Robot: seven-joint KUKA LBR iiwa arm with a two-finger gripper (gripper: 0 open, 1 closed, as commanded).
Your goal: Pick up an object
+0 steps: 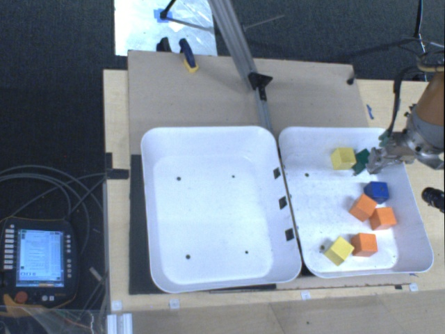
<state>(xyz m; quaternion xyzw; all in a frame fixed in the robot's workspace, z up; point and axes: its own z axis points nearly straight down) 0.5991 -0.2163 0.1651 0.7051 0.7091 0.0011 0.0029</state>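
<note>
The arm reaches in from the right, and the tool (375, 160) sits low in the right bin (407, 263), at its upper right part. Whether the tool is released or clenched, I cannot tell; it is too small and blurred here.

Just left of the tool lies a dark green block (361, 159), seemingly touching it, and beside that a yellow block (343, 158). The green block looks like the target.

To do this step well, the tool should come straight down with the green block in the middle, not pushing it against the yellow one, and close only when it is low enough.

Further down lie a blue block (377, 191), three orange blocks (363, 207) and a second yellow block (339, 250), all apart from the tool. The left bin (156, 145) is well apart.
</note>
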